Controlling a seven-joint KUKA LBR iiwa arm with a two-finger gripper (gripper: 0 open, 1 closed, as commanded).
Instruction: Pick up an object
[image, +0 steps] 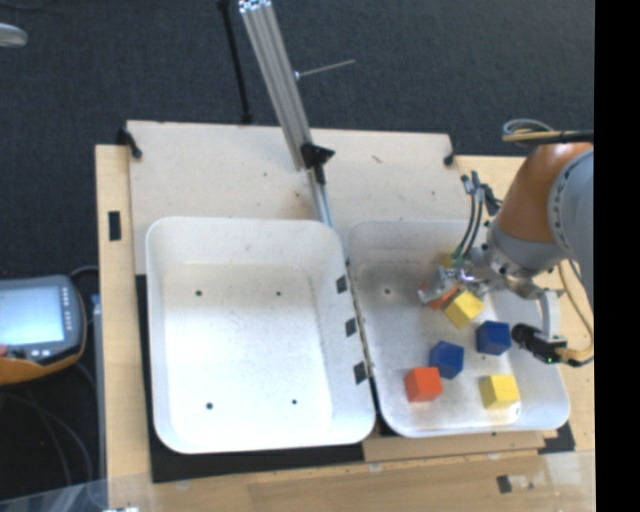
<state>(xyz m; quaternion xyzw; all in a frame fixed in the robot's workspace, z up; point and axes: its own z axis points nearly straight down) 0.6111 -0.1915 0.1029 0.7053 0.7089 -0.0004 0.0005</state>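
Note:
My gripper (443, 290) is low inside the right bin (395, 262), near its middle, with the grey arm and its orange band (535, 195) reaching in from the right. A yellow block (464, 309) lies tilted right beside the gripper's tip, touching or nearly touching it. A blue block (493, 337) sits just to the right of it. Toward the bin's front lie another blue block (447, 358), an orange-red block (423, 384) and a second yellow block (499, 390).
The left bin (250, 330) stands beside the right one, separated by a rim with black clips (352, 325). A slanted metal pole (285, 90) rises behind the bins. Cables (545, 345) hang near the wrist.

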